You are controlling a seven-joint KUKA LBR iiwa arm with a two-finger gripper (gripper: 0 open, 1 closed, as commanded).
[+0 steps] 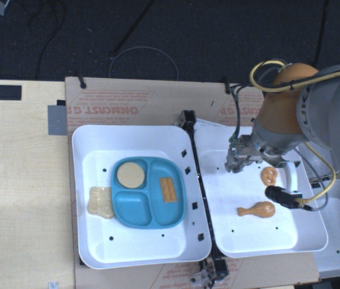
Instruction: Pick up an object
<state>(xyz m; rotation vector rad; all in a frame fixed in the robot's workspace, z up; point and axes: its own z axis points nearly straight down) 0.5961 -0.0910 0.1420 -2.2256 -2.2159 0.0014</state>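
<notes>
My gripper (pixel 237 163) hangs over the back left part of the right bin (pixel 251 239), low above its bare floor. No object shows between it and the floor. A small brown pretzel (pixel 269 175) lies just to its right. An orange-brown drumstick (pixel 257 210) lies on the floor nearer the front, its thin end pointing left. In the left bin (pixel 97 143) a blue divided tray (pixel 138 212) holds a round tan disc (pixel 130 174) and an orange rectangular wafer (pixel 168 189). A pale slice of toast (pixel 101 201) lies against the tray's left side.
A black divider rail (pixel 195 179) runs between the two bins. The arm's grey body and orange band (pixel 290 107) lean over the right bin's back right corner. Brown cardboard (pixel 127 101) lies under both bins.
</notes>
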